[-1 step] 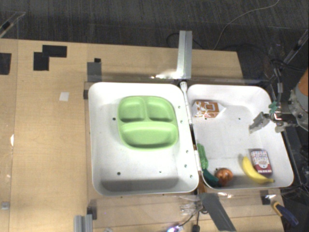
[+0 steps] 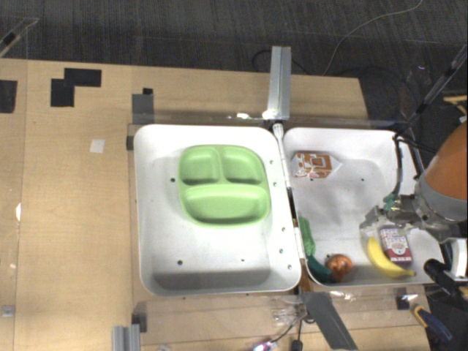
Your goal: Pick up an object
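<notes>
The right bin [image 2: 344, 196] holds several objects. A yellow banana [image 2: 382, 260] lies near its front right, with a small purple and white packet [image 2: 397, 246] resting against it. A reddish-brown round fruit [image 2: 338, 265] sits at the front, beside a dark green object [image 2: 308, 251] along the left wall. A brown and white snack packet [image 2: 312, 164] lies at the back left. My gripper [image 2: 391, 216] hangs at the bin's right side, just above the purple packet and the banana, and I see nothing lifted in it.
The left bin [image 2: 157, 196] carries a light green divided plate [image 2: 221, 183]. A metal divider post [image 2: 278, 86] stands between the bins at the back. Dark cables [image 2: 404, 152] run along the right bin's far right edge, near the arm.
</notes>
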